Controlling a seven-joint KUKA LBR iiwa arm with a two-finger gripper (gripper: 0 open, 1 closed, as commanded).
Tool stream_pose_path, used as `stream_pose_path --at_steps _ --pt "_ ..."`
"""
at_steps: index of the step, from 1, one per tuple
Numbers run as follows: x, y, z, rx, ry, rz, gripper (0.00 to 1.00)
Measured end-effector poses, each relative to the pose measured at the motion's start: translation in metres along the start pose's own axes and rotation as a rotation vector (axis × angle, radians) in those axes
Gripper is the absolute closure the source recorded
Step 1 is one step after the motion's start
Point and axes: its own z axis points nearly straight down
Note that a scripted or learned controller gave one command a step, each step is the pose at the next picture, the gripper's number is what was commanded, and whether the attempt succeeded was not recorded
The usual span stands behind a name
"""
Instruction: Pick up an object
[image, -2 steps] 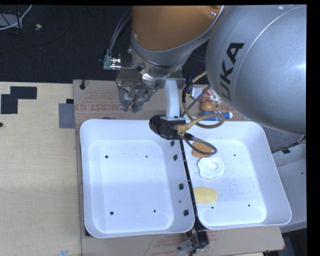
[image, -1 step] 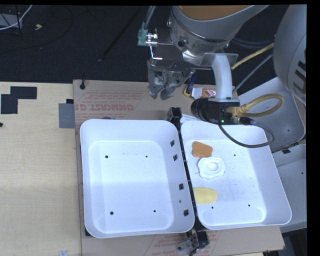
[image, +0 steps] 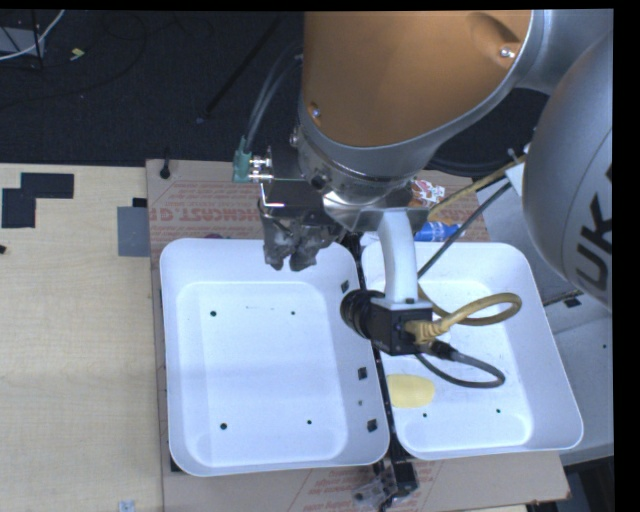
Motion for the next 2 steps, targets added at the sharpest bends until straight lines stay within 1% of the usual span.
stream_pose_path --at_steps 1,2 --pt "-0.092 -0.004 0.014 -0.003 -0.002 0.013 1.00" --pt "0.008 -0.005 -0.035 -0.009 0.005 -0.005 1.00"
